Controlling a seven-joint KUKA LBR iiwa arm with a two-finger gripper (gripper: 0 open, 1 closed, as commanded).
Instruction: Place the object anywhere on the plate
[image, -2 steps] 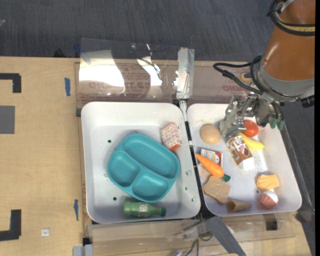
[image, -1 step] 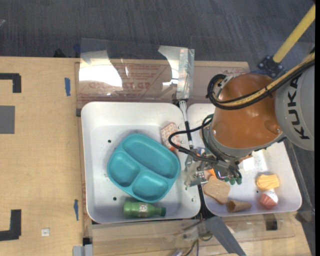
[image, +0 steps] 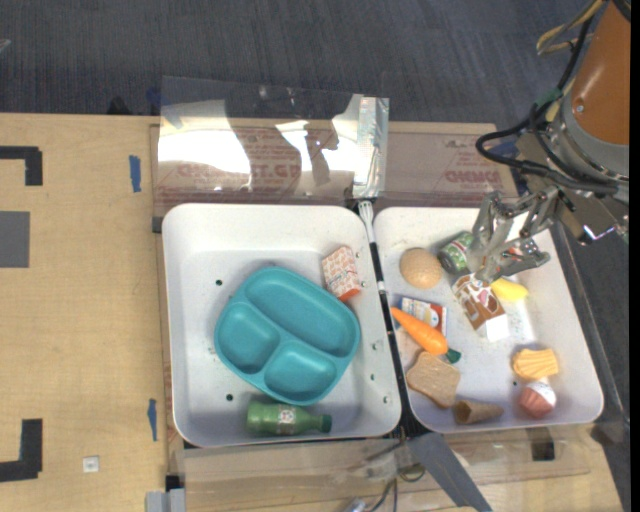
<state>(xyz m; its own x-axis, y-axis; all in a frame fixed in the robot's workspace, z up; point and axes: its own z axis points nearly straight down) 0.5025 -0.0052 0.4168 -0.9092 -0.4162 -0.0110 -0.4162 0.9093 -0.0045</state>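
The gripper (image: 497, 262) hangs over the right bin (image: 580, 400), at 3 o'clock from the blue plate (image: 288, 332); I cannot tell if it is open

a single fixed camera looks down from above the bench at a slant, far enough back to take in both shallow white plastic bins (image: 180, 300) side by side. the left bin, with a teal divided plate (image: 288, 330), sits near the frame's middle; the right bin (image: 585, 370) reaches toward the right edge. the flat tan bench top (image: 75, 300) fills the left side, dark floor runs along the top, and the grey arm with its orange band (image: 605, 70) enters at the upper right.
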